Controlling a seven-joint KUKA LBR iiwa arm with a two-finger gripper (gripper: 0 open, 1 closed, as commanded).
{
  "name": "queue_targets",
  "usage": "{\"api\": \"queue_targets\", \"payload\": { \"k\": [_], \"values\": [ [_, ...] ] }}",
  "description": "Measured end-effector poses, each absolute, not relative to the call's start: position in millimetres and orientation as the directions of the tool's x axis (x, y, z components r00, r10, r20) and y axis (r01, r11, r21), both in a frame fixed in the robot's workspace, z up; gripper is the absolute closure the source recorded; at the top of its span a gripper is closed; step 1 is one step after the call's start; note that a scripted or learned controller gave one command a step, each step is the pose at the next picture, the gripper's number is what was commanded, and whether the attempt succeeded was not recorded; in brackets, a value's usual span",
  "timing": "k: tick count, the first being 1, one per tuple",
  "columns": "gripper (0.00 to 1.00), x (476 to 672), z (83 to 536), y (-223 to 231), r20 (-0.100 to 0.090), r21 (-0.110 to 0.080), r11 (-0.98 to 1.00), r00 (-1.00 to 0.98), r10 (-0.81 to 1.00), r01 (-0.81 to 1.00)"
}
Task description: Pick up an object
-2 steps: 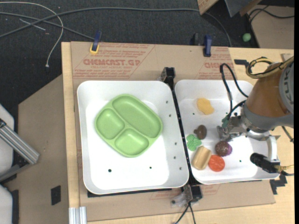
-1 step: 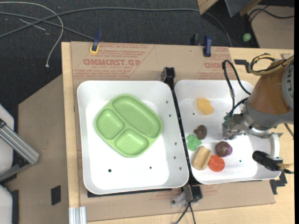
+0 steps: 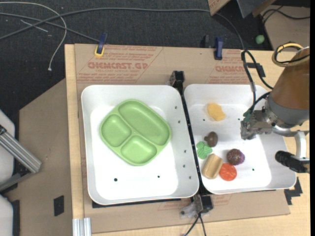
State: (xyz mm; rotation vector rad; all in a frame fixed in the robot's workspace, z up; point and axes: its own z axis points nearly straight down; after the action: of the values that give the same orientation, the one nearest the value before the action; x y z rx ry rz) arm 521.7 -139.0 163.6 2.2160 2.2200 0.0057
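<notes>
Bench, two white bins side by side; the left bin [image 3: 93,132] bore a green divided plate [image 3: 135,131] lying flat near its middle, three compartments, nothing in them.

Right bin [image 3: 261,178]; six small things gathered toward its left and lower part: a yellow piece [image 3: 215,111] alone near the top; a dark brown lump [image 3: 211,138] below it; a green ridged piece [image 3: 204,149] touching or just beside the lump; a tan cylinder [image 3: 212,165] lying on its side; a red round piece [image 3: 228,172] touching the cylinder's lower right; a dark purple ball [image 3: 236,156] just above the red piece.

Gripper [image 3: 250,127]; positioned over the right bin's upper right part, near the yellow piece and the purple ball but apart from both; nothing was seen between its fingers; how far they stood open could not be told from this view.

Handling, by judgement: all six looked like small toy foods, light and stiff; the rounded ones probably smooth and apt to roll or slip from a pinch; the tan cylinder best taken across its short width; the yellow piece, standing clear of neighbours, probably the easiest hold, fingers closing on opposite sides; the clustered ones risked being nudged against each other.
</notes>
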Motion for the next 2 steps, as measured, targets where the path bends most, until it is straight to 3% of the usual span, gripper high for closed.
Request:
{"api": "queue_targets", "payload": {
  "k": [2],
  "values": [
    [1.00,515.2,257,-143,-0.002,0.007,0.001,-0.001,1.000,1.000]
  ]
}}
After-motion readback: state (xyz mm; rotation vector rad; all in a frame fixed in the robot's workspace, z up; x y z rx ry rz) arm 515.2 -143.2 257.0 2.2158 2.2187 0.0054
